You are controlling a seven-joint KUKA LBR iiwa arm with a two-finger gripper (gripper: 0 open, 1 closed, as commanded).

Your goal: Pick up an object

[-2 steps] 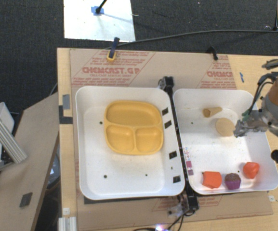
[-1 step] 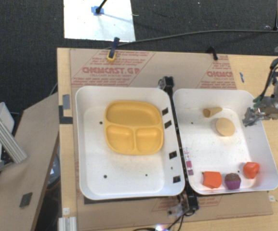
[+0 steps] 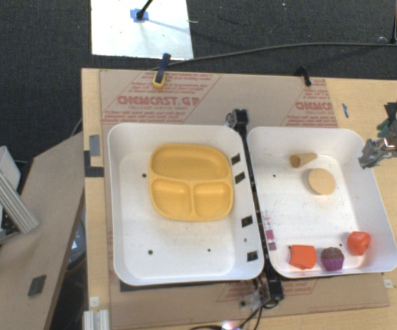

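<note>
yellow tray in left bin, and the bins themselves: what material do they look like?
Yellow divided tray: looks like moulded plastic, smooth with a soft sheen; uniform colour, rounded rims, three pressed compartments. Could be melamine, can't tell from here.
White bins, left and right: probably thin formed plastic, matte to semi-gloss; rounded corners, raised lips and one-piece walls suggest it. Dark specks on the floors look like marks or holes.
</note>
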